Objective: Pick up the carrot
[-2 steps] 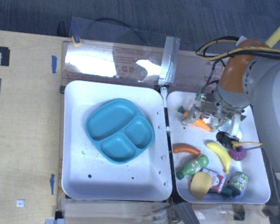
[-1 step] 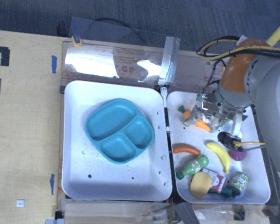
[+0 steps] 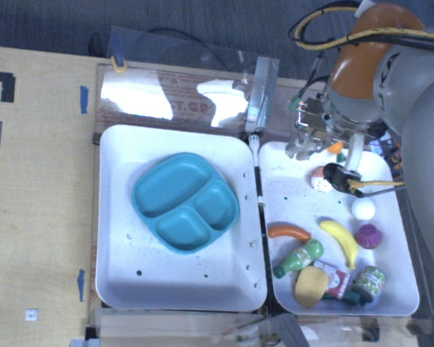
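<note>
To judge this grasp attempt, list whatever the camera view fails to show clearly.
- Small orange object beside the grey arm's two-finger gripper: camera view, mostly hidden by the wrist; carrot or not, unclear.
- Flat red packet: camera view, partly covered by the yellow rounded object; label too small.

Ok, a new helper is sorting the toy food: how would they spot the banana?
Look at the right bin, the one without the blue plate. Near its middle lies the banana, beside a purple ball. It is the only long, curved yellow piece there.
</note>
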You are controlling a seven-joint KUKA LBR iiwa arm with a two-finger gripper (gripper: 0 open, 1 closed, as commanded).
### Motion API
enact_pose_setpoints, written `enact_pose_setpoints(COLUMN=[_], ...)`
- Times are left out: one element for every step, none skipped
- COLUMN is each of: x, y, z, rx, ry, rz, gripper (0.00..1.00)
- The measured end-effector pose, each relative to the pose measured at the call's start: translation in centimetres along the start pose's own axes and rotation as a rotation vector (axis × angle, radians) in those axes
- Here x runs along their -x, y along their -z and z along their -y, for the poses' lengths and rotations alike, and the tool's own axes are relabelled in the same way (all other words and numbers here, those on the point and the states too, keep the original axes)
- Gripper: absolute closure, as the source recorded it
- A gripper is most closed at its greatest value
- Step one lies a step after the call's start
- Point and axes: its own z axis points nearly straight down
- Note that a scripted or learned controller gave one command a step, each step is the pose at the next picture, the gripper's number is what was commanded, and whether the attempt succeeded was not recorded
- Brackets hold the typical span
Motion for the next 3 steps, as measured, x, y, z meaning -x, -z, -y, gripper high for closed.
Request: enact_pose_setpoints(x=[8.2, 3.0, 3.1], y=[3.4, -0.5, -0.5], z=[-1.5, 7.5, 7.5], rx=[0.001, -0.009, -0.008], ry=[-0.002, 0.164, 0.162], rz=[0.007, 0.003, 0.003], gripper=[1.00, 1.00, 0.00])
